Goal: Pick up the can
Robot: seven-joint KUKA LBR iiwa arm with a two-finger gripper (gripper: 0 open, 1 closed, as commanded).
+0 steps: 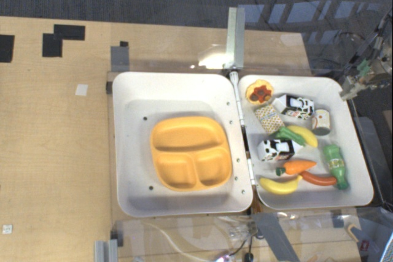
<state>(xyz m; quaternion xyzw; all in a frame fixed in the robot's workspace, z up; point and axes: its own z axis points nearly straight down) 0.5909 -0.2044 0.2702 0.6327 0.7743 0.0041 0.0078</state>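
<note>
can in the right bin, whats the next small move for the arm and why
Probably bring the gripper left and down over the can. The gripper sits at the right bin's far right rim, off to the side of the can, which lies on its side beside a cow-print carton, so it needs lining up first.

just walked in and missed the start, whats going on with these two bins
Nothing is being handled yet. The right bin holds a jumble of toy food, and the can lies on its side near the far right, beside a black-and-white carton. Also in it are two bananas, a carrot and a green bottle. The left bin holds an orange divided tray. The gripper sits at the right bin's far corner, well clear of the can.
</note>
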